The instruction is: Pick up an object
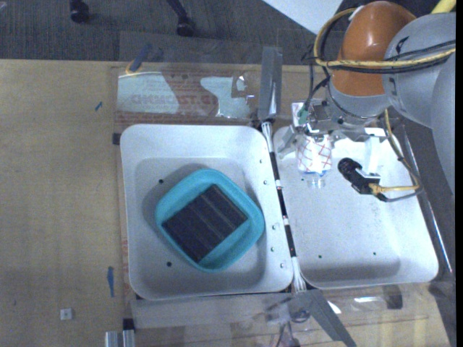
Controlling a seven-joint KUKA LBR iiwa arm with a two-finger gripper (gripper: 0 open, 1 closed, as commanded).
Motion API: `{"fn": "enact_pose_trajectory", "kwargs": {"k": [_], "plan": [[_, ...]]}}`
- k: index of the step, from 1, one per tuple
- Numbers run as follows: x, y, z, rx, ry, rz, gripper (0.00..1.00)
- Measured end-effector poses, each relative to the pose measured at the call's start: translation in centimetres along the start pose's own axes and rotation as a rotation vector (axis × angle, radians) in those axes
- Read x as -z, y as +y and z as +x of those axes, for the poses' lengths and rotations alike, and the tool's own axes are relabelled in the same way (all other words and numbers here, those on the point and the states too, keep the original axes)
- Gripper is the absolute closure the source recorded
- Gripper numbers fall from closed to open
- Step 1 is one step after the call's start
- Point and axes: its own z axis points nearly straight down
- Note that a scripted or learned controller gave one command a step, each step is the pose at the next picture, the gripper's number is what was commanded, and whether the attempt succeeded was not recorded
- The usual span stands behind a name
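A small clear plastic bottle [315, 160] with a red and white pattern hangs over the back left of the right bin [376, 251], its neck pointing toward the bin floor. My gripper [315, 137] is right above it, under the orange wrist band, and its fingers are shut on the bottle's upper part. In the left bin [137, 157] lies a teal dish [242, 201] tilted on its side, with a dark ridged block [204, 223] resting inside it.
A black connector [353, 172] with a yellow cable hangs off the wrist just right of the bottle. A divider rail [282, 208] runs between the two bins. Clear plastic wrap [188, 92] lies behind the left bin on the wooden bench.
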Motion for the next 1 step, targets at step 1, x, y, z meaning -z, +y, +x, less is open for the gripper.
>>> {"fn": "enact_pose_trajectory", "kwargs": {"k": [1], "plan": [[-6.39, 1.35, -7.75, -0.049, -0.001, 0.002, 0.00]]}}
